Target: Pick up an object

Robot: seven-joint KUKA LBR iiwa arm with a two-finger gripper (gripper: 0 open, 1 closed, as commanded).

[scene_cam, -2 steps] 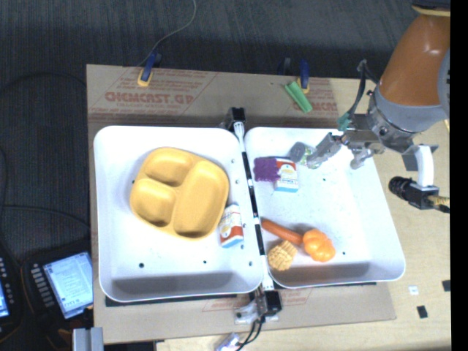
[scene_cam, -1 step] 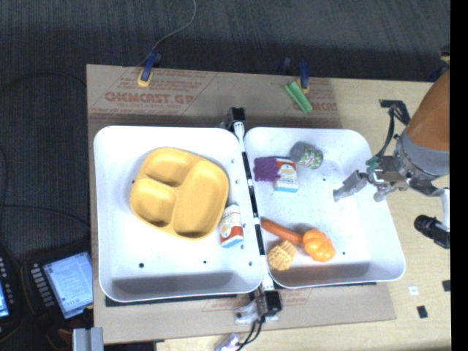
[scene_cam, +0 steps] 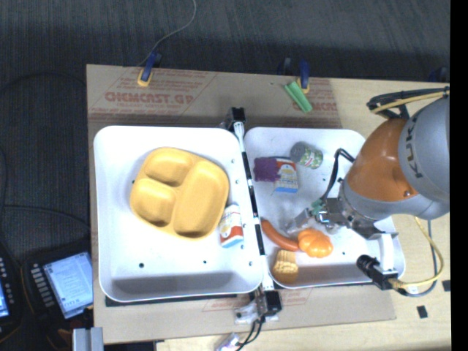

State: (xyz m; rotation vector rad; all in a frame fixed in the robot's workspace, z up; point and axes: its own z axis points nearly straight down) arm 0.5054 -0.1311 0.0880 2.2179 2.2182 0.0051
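- Dark carpet surrounds the tabletop (scene_cam: 365, 97), which is covered by a brown cardboard sheet (scene_cam: 153, 97) carrying two white bins side by side.
- Likeliest target, as a judgement, is the orange pepper-like toy (scene_cam: 316, 243) near the front edge of the right bin (scene_cam: 351, 139); it lies on the bin floor, just under the tool (scene_cam: 319, 212).
- Beside it, a red-orange sausage-shaped toy (scene_cam: 279, 235) lies toward the bin's left wall, and a yellow corn-like piece (scene_cam: 285, 268) sits in the front left corner.
- Toward the back edge of the right bin are a purple item (scene_cam: 266, 169), a small white carton (scene_cam: 287, 178) and a greenish can (scene_cam: 307, 155).
- Nothing appears lifted, so the pick seems not yet done: closing on an object and raising it remain.
- How wide the tool stands I cannot tell; the metal tip points toward the bin's middle, near the orange toy, with nothing visibly held.
- Grey arm with orange band (scene_cam: 387, 170) hangs over the right bin's right side.
- Left bin (scene_cam: 117, 269) carries a yellow moulded tray (scene_cam: 179, 191) at its centre and a small red-and-white bottle (scene_cam: 232, 227) against its right wall.
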